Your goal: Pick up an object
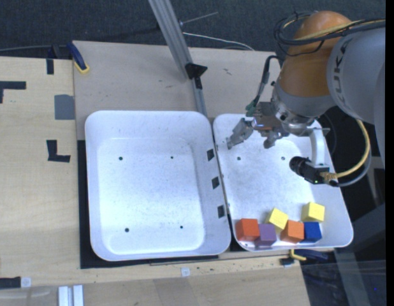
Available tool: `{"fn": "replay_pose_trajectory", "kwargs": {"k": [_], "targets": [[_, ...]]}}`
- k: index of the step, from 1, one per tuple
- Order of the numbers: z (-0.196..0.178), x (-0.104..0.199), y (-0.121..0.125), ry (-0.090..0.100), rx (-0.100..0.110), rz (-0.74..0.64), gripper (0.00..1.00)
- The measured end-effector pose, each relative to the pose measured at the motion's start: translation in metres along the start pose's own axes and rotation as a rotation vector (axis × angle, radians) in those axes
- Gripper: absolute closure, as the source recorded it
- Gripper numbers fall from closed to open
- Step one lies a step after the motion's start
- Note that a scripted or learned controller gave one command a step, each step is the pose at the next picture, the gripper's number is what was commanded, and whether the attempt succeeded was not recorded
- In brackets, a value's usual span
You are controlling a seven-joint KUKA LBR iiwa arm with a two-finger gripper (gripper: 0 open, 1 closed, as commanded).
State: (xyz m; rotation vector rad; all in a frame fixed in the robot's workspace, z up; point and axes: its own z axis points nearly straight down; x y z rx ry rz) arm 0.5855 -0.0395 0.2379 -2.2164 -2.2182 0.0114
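Blocks cluster at the right bin's [232, 171] near edge, well apart from the tool [253, 134], spread and bare at its far end. Descend squarely over the yellow block [315, 211], the loosest.

The bench [133, 75] is a pale wooden surface with dark tape marks toward its left side and a grey patch [64, 106] near them. Two shallow white bins rest on it side by side, their inner rims touching: the left bin [98, 171] and the right bin [340, 231], both over a black mat [83, 203] that shows along the left bin's edge. A slanted metal rail [171, 27] crosses the bench's far part. A yellow-handled clamp [79, 59] grips the far left corner.
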Motion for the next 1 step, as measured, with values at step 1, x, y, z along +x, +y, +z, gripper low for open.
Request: {"fn": "replay_pose_trajectory", "kwargs": {"k": [1], "targets": [[0.035,0.0068,0.0619,0.0,-0.007,-0.003,0.0]]}}
